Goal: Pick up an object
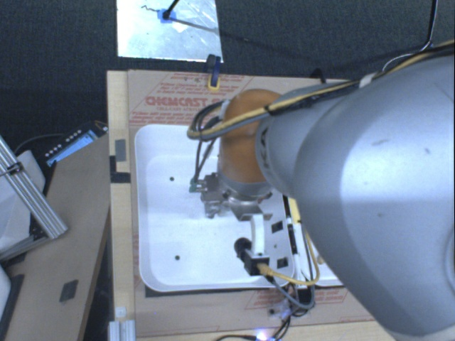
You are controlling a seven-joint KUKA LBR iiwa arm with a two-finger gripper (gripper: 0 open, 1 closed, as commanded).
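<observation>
Dark carpet surrounds a bench topped with a cardboard sheet [178,94] printed in red, and a white bin [160,219] sits on that sheet. A silver panel [167,20] lies at the far side, and an aluminium rail [32,201] slants at the left. My arm [370,176] reaches in from the right, its orange band [242,144] over the bin's far half. My pincer [226,203] points down into the bin's middle; I cannot tell whether it is apart or together. The object's place is hidden from me, as my arm covers the bin's right part. 2 small dark dots [172,179] mark the bin floor at left.

Dark carpeted floor [57,55], shiny silver sheet [153,27], pale wooden tabletop [67,244]
</observation>
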